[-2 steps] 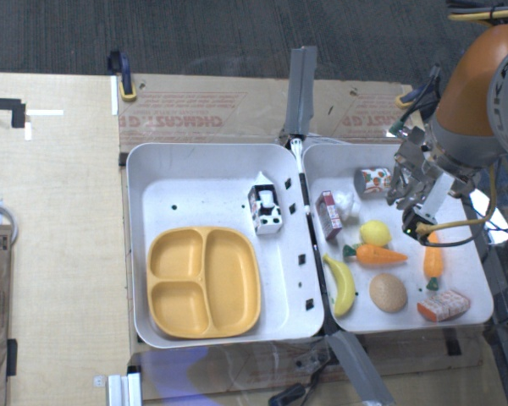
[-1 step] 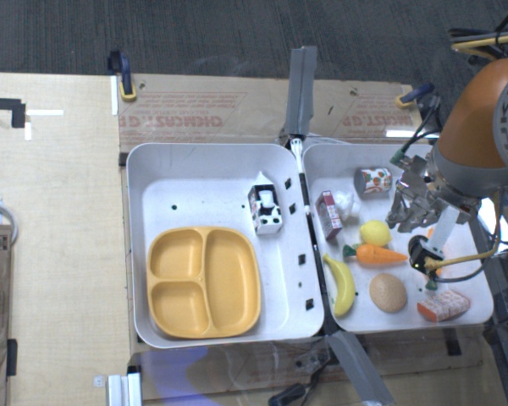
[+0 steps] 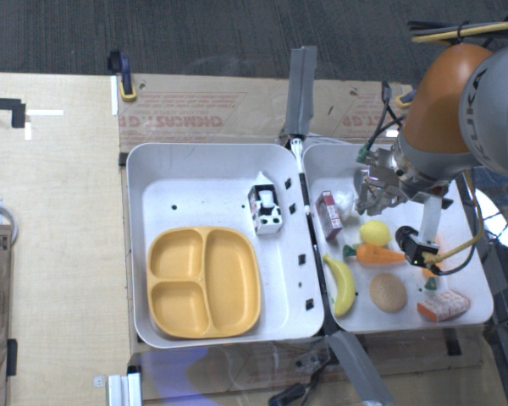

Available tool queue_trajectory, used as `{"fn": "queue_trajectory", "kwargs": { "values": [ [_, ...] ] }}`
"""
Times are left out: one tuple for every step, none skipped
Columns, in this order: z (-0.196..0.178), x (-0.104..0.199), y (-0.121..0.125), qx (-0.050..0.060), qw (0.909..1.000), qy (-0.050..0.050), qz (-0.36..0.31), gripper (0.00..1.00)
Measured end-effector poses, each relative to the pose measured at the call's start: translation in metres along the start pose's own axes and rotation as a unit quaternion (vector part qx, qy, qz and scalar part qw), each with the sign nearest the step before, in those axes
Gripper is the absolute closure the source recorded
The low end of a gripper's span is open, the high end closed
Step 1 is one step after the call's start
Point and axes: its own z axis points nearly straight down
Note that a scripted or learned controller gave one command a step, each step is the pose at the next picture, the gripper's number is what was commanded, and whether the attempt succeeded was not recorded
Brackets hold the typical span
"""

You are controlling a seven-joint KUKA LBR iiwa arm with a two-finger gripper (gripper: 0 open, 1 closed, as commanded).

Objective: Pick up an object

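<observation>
Lemon (image 3: 374, 232) lies in your right bin (image 3: 483, 307) just below the gripper (image 3: 374, 194) (whether its fingers are wide or narrow, you cannot tell), carrot (image 3: 379, 256) touching it.

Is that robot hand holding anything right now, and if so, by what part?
It cannot be told. The gripper hangs over the right bin, just above the lemon, but nothing shows between its fingertips from this view.
</observation>
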Motion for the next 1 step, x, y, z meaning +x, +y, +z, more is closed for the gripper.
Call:
{"fn": "queue_trajectory", "kwargs": {
  "values": [
    [-0.0001, -0.0003, 0.0001, 0.0, 1.0, 0.0, 0.0, 0.0]
  ]
}}
